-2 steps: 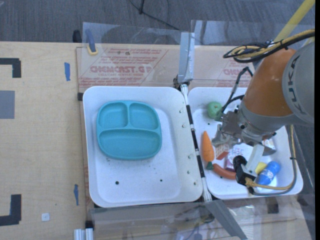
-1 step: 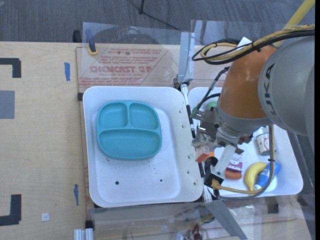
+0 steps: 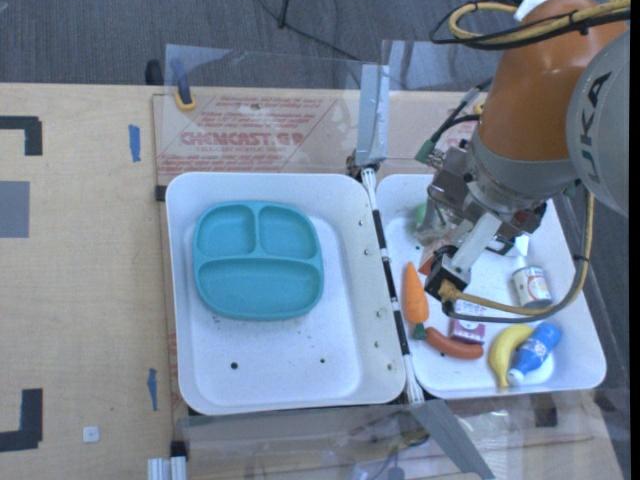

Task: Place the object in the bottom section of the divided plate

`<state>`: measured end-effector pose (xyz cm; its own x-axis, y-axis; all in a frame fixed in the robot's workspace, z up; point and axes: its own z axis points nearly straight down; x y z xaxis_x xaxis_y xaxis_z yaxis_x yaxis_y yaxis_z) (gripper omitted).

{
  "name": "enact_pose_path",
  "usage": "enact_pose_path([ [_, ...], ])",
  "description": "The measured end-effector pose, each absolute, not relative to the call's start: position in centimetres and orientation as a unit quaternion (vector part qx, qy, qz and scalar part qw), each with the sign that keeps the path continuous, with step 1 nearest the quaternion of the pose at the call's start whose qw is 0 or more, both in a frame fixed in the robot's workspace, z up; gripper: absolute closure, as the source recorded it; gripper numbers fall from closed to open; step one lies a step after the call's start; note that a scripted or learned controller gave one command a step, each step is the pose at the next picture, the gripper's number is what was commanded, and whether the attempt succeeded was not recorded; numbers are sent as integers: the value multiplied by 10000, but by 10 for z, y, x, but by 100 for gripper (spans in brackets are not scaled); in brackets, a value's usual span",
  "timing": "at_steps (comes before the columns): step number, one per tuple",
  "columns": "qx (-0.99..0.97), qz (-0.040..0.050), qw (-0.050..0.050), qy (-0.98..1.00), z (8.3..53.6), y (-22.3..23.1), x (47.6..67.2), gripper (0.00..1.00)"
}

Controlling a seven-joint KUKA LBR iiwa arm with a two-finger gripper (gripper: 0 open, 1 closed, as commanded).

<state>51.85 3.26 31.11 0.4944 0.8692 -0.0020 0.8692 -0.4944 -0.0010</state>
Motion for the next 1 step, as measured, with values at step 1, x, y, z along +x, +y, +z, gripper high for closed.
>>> enact_pose_path([
  [1, 8284, -18, -12, 5602, 250, 39, 532, 100],
])
